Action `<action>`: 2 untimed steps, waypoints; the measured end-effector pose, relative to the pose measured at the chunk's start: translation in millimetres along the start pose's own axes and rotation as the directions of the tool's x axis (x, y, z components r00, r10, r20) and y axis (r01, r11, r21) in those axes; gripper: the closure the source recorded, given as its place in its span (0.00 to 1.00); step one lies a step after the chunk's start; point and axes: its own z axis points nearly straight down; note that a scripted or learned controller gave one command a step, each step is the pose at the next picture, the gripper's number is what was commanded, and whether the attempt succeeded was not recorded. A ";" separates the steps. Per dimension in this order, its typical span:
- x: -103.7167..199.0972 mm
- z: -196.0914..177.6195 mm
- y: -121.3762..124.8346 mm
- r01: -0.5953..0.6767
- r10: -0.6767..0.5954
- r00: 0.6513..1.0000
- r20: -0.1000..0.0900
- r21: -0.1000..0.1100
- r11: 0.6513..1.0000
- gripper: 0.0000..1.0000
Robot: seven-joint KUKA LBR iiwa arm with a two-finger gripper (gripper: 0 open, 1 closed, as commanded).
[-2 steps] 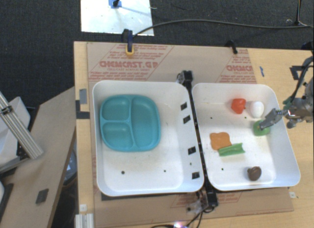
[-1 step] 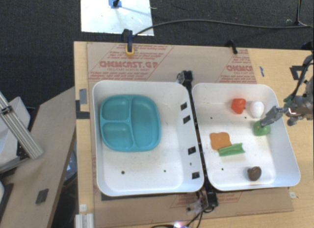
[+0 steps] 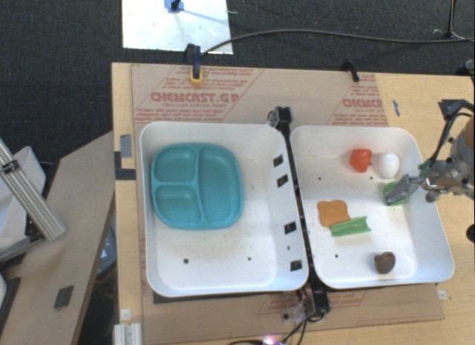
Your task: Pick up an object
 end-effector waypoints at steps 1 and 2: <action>-1.5 43.9 8.5 0.000 0.000 1.000 0.000 -0.002 1.000 0.00; -3.4 104.9 13.6 0.000 0.000 1.000 -0.001 0.001 1.000 0.00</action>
